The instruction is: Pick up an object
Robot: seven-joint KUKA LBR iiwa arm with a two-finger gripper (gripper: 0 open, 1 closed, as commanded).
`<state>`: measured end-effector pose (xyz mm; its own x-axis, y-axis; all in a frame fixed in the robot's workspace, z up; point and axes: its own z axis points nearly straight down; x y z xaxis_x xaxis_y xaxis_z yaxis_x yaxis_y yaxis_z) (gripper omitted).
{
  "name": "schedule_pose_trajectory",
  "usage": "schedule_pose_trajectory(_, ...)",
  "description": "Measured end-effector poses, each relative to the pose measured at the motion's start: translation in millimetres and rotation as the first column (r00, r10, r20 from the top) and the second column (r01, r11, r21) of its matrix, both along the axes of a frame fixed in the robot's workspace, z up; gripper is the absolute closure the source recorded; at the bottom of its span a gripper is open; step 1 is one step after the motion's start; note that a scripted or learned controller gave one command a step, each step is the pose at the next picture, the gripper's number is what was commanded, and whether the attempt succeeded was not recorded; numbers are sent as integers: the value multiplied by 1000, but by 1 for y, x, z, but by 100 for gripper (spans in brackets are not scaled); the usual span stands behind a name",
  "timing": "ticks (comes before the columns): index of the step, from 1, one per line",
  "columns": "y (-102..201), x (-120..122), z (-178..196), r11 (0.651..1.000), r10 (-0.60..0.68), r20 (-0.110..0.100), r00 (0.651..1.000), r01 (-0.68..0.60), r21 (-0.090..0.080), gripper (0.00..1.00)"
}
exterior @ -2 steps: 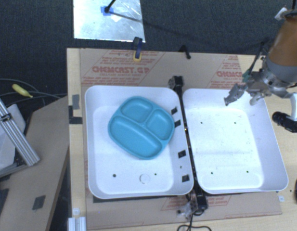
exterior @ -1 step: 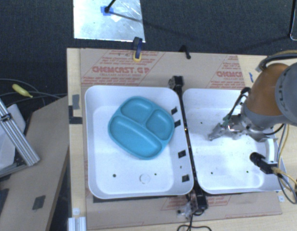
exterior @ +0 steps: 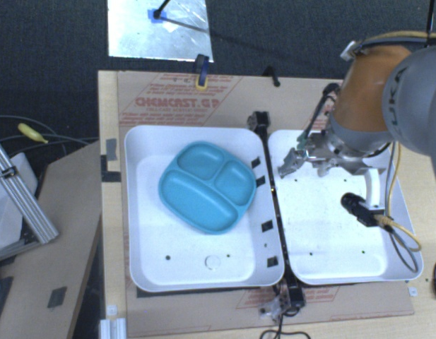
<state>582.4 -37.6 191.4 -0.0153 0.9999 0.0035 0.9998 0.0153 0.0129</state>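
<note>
Red printed lettering is showing on the brown cardboard sheet (exterior: pixel 177 97) lying under the two bins, along its far edge. The largest line is reading approximately "CHEMCAST GP", viewed at a slant. Smaller red lines are sitting above and beside it, but they are appearing too blurred to read. Further red print is showing on the near edge of the same sheet, also illegible.
</note>
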Motion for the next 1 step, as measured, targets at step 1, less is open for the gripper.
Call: schedule_pose_trajectory(1, 62, -33, 85, 1000, -3, -3, 1000, 3, 0, 0)
